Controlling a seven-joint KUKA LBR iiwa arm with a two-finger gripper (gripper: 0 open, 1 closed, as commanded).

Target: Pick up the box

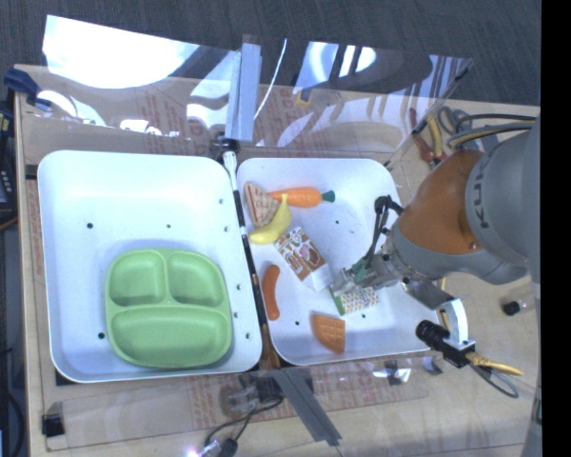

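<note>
Box sits mid right bin, untouched; my gripper is nearby over a green carton, fingers' state unreadable.

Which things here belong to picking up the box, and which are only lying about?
For the job: box; gripper; right bin.

Lying about: carrot; banana; sausage; green-and-white packet; green tray; left bin.

A robotics lab is suggested; two white bins are set on a bench. Clear screens, seemingly acrylic, are fitted behind; loose cables are seen.
</note>
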